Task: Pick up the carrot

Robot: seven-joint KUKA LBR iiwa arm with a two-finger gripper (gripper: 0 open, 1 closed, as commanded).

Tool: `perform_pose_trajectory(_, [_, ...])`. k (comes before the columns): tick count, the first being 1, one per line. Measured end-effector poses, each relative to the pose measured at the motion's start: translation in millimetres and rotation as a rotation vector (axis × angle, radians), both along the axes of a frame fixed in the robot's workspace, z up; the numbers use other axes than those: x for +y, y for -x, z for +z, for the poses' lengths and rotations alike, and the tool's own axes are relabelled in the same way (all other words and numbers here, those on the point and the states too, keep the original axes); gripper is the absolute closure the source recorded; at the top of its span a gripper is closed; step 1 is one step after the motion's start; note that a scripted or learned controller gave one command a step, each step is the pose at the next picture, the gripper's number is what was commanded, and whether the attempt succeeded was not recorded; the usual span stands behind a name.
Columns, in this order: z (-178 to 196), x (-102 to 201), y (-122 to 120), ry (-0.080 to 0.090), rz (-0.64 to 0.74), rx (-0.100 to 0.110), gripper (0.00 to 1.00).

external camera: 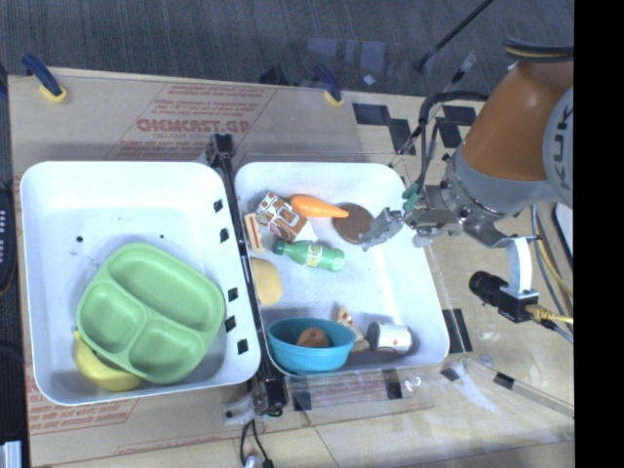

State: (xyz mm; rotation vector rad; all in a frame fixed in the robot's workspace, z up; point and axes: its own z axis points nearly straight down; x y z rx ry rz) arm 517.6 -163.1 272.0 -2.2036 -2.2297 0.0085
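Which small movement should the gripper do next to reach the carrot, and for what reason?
Probably a short shift toward the left of the view. The gripper sits in the right bin, over its right part, while the carrot lies a little further left and slightly higher in the view, beside a brown disc. Nothing is between the fingers yet.

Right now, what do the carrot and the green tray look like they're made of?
Carrot: probably moulded plastic, smooth even orange with a slight sheen, toy-like. Green tray: probably matte plastic, one flat pale green, soft rounded compartment ridges. Neither is certain from the look alone.
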Motion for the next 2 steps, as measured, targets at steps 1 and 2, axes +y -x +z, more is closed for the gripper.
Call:
perform_pose_trajectory(1, [-95,-16,-55,0.000,0.070,0.010,0.00])
perform_pose_trajectory(2, [-168,-9,-134,0.006,0.213,-0.009,0.00])
